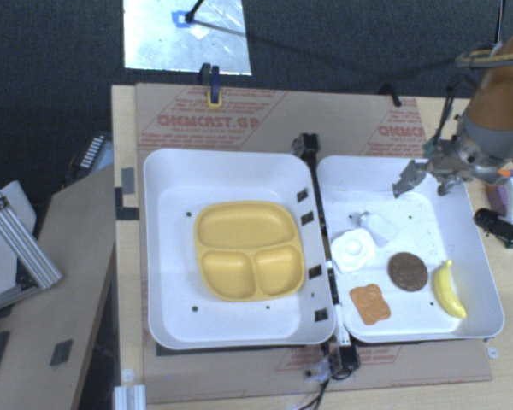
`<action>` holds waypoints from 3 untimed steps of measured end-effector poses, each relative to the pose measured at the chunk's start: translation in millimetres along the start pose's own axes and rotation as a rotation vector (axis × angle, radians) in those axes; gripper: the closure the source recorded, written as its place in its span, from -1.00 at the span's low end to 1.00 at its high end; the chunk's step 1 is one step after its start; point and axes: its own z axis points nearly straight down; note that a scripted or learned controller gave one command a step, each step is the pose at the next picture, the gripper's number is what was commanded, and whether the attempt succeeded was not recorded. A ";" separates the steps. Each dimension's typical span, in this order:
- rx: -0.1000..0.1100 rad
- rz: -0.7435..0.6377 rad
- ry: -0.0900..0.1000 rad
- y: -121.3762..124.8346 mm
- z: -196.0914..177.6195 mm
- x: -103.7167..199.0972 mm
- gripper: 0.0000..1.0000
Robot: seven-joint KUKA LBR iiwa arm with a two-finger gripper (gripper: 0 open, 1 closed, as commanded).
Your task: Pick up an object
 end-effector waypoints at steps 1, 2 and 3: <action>-0.012 -0.002 -0.002 3.0 -7.4 0.3 -1.00; -0.010 -0.002 -0.002 1.8 34.2 2.4 -1.00; -0.013 0.000 -0.003 -0.4 91.9 -3.9 -1.00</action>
